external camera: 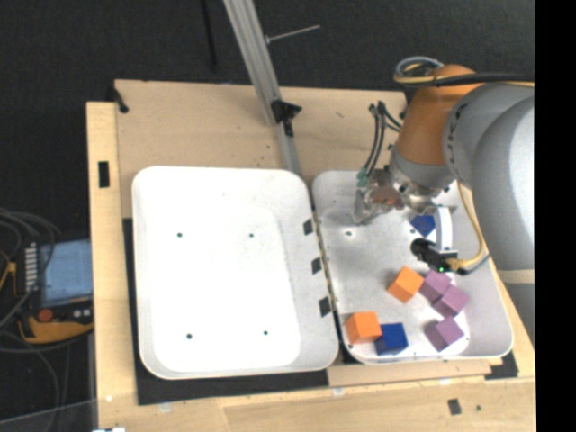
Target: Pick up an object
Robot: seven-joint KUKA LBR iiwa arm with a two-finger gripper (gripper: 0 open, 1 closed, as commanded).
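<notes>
— My claw (367, 207) hung low over the far end of the right bin (355, 246), above bare floor. Whether it was spread or clenched, I couldn't tell.

— And the blocks?

— All well apart from it at the near end: two orange blocks (406, 283), a blue block (391, 338), purple blocks (444, 334) bunched together.

Wooden bench (180, 124) on dark floor. Left white bin (162, 268) sits beside the right bin (337, 196), joined along the middle by black clips (317, 265). Metal pole (256, 61) slants from the far edge toward the bins' far junction, black clamp (286, 112) on it. Off the bench's left: blue-screened handheld unit (63, 282) with cables (27, 376).
</notes>
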